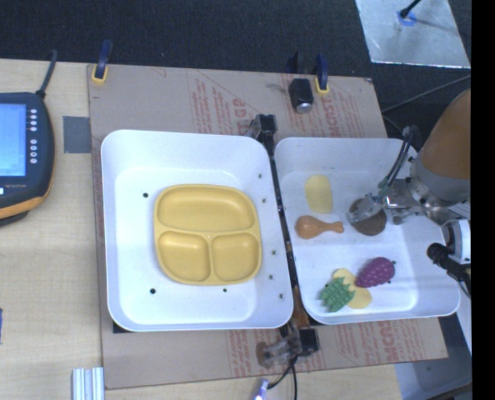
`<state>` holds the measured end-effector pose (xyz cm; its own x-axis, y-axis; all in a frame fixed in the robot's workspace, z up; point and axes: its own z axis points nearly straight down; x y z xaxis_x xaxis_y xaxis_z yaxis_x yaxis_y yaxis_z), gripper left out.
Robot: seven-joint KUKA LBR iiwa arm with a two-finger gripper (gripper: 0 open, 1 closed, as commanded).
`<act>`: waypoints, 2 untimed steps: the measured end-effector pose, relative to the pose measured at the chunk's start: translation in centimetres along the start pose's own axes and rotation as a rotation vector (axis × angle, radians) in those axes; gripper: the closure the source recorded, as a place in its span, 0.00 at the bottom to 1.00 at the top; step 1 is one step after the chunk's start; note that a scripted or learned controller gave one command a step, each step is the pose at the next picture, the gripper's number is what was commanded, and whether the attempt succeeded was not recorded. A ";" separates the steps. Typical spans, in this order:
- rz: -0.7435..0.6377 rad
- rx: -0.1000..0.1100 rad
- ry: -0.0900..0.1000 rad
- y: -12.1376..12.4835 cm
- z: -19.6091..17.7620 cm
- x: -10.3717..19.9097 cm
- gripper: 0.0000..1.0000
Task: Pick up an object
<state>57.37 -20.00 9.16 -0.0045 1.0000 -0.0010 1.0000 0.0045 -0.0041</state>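
My gripper [371,210] hangs low over the middle of the right bin [397,161], at the end of the grey arm that comes in from the right. A dark brown round thing [370,223] sits right under its tip; whether it is held is unclear. Left of it lie an orange-brown toy drumstick [317,227] and a pale yellow piece [318,192]. Toward the bin's front are a purple bunch of grapes [376,272], a green leafy toy [337,294] and a yellow piece [356,294] beneath them.
The left bin [122,223] holds a yellow divided plate [207,232]. A teach pendant [10,157] lies on the bench at far left. Clamps [302,92] hold the cardboard sheet at the back edge.
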 end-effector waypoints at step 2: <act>-0.003 -0.003 -0.003 1.2 -1.1 3.2 1.00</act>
<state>58.52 -16.80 10.26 -0.0077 1.0000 -0.0037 1.0000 0.0077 -0.0010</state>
